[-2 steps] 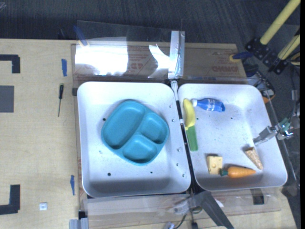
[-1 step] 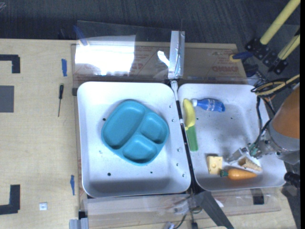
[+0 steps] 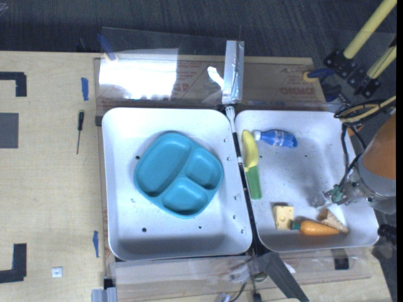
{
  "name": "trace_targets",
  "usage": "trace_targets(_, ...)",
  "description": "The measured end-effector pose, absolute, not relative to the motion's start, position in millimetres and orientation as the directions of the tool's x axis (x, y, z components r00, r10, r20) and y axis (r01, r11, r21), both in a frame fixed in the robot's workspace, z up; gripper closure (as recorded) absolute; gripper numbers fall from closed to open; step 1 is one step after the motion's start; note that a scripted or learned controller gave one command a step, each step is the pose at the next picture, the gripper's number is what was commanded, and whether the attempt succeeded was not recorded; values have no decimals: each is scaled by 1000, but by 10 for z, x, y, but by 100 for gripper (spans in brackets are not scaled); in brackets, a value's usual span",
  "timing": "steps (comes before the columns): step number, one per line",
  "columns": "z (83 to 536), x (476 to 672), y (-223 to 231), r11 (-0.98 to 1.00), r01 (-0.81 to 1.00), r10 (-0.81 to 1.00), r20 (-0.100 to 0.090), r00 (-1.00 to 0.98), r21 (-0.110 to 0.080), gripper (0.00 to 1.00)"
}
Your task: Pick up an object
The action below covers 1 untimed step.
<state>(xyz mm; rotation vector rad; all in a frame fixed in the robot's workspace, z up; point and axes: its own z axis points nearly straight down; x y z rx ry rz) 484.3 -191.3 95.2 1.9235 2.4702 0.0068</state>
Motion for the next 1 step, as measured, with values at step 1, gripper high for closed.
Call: trace_targets(1, 945, 4838, -1912, 245, 969, 969, -5, -245, 9, 0)
